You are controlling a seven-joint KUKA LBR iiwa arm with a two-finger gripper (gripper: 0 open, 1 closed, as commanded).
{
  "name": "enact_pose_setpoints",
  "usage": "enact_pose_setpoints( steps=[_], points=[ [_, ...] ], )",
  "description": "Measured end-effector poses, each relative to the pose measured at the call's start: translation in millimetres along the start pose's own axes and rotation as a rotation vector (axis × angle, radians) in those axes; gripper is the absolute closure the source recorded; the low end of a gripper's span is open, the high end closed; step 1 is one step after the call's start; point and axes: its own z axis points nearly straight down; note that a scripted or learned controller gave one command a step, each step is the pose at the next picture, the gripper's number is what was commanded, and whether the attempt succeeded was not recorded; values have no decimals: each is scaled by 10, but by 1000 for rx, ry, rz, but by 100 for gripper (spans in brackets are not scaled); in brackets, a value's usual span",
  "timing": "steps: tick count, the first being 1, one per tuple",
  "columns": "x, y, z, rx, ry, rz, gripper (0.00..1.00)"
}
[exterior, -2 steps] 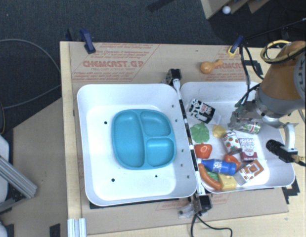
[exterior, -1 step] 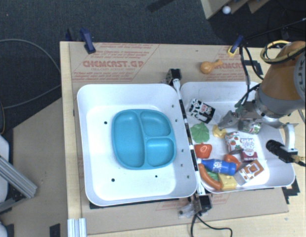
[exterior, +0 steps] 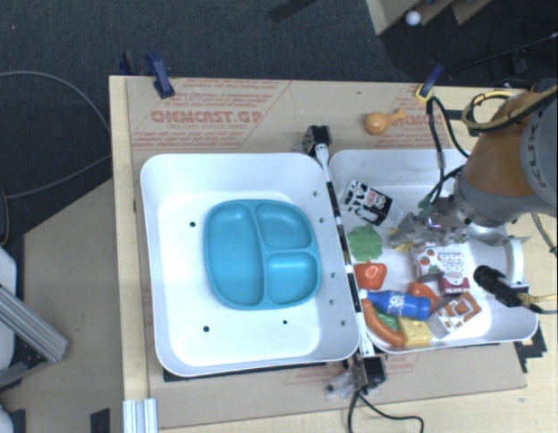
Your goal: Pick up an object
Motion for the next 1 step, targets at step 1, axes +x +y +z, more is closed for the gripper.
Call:
enact_pose_setpoints(
  steps=[1],
  points=[
    [2, 6, -103, -2, -1, 0, 100]
  ],
)
